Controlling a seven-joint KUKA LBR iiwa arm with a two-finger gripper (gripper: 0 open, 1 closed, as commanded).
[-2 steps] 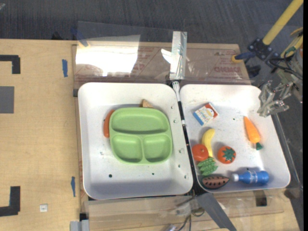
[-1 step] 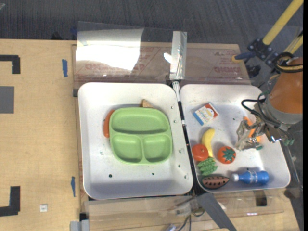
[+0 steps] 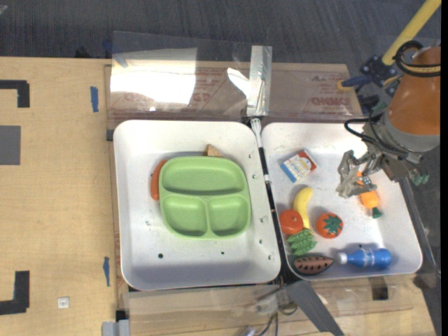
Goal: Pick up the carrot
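Note:
The carrot [image 3: 369, 200], a small orange piece with a green tip, lies on the floor of the right bin [image 3: 409, 247] near its right wall. My gripper [image 3: 352, 180] hangs from the grey and orange arm just above and to the left of the carrot, its metal tip close to the carrot's upper end. Whether it touches the carrot cannot be told from this angle.
The right bin also holds a small carton [image 3: 299, 164], a banana [image 3: 302, 201], a tomato [image 3: 292, 221], a strawberry [image 3: 329, 225], a green vegetable [image 3: 302, 241], a watermelon slice [image 3: 313, 263] and a blue bottle [image 3: 367, 257]. A green divided plate [image 3: 205, 194] lies in the left bin [image 3: 133, 222].

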